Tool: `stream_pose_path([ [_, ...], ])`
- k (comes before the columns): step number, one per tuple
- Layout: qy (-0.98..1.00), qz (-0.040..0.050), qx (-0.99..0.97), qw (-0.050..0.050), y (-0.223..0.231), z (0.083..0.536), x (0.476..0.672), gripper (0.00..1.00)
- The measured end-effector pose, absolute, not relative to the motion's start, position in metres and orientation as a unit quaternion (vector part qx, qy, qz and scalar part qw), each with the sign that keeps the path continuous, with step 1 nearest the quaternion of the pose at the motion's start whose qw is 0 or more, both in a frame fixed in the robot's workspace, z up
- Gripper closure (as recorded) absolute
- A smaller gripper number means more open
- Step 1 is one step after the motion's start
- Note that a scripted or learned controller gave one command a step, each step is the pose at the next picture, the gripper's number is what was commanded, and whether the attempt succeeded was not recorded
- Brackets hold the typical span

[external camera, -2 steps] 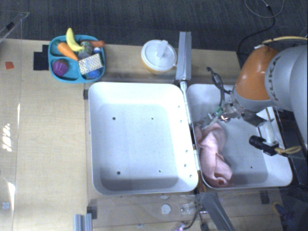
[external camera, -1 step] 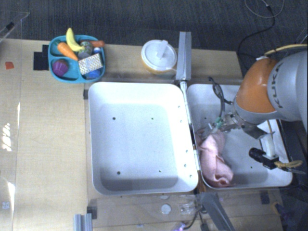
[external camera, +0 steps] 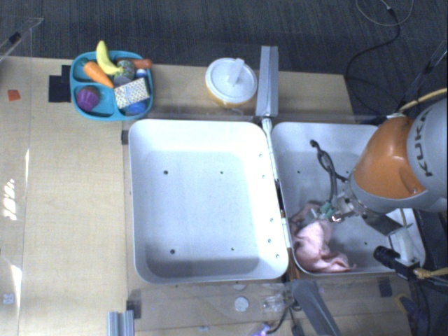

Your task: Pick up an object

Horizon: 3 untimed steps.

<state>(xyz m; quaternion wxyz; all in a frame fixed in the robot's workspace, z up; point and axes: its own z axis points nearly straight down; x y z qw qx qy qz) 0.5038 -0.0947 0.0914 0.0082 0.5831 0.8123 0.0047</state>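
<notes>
The gripper [external camera: 329,213] is lowered over a pink soft object [external camera: 315,245] near the front left corner of the right bin [external camera: 364,138]; its state cannot be told

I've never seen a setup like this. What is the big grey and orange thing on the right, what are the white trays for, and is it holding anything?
You are looking down at a slant from one fixed camera above a workbench. The grey and orange shape is a robot arm reaching in from the right. At its tip is a small two-finger gripper. Two shallow white bins sit side by side: the left bin and the right bin. In the right bin lies a soft pink object, and the gripper is just above its upper edge. Whether it actually grips the object cannot be told here. Behind the bins stand a blue tray of toy food and a round white lidded container.
</notes>
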Motion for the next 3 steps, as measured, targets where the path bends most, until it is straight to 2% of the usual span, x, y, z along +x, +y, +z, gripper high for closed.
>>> stream_pose_path([
  [1, 0.708, 0.0048, 0.706, 0.006, -0.107, 0.090, 0.569, 0.00],
  [2, 0.734, 0.0059, 0.679, 0.007, -0.089, 0.091, 0.494, 0.00],
  [3, 0.735, 0.0084, 0.678, 0.012, -0.089, 0.104, 0.498, 1.00],
])
